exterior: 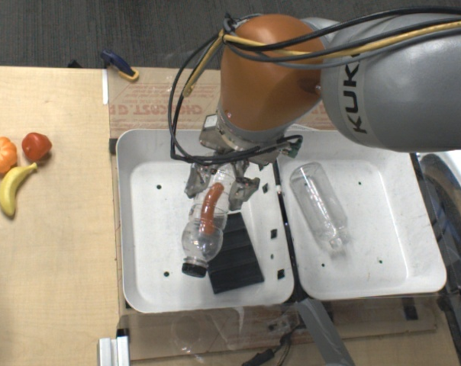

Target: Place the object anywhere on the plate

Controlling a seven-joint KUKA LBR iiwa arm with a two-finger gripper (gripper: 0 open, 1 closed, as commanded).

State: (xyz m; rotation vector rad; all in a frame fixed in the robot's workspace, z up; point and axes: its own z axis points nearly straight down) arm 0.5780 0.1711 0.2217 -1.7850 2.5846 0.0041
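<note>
1. Camera view: the gripper point(219, 187) hung under the orange wrist band over the upper middle of the left bin point(139, 227). The arm's bulk and cables shadowed it, so I could not tell whether it was apart, together, or clamped on anything.

2. Camera view: a reddish, sausage-shaped object point(209, 208) lay directly under the gripper. Its upper end was tucked up by the tool and its lower end ran down and slightly left. I took it for the task's thing. It rested on or against a clear bottle point(202, 239) that lay along the same slanted line, with its black cap point(194, 268) towards the bin's near edge.

3. Camera view: the relation that mattered was what lay just right of and below the object. A flat black slab point(236, 259) sat touching the bottle's right side, reaching towards the bin's near right corner. If this was the plate, which I could not confirm, the carry looked short: down and right from the tool, across the bottle.

4. Camera view: the object's long axis ran nearly parallel to the slab's long edge, so little turning seemed called for.

5. Camera view: a second clear bottle point(320, 204) lay in the right bin point(398, 235), well apart from the tool.
</note>
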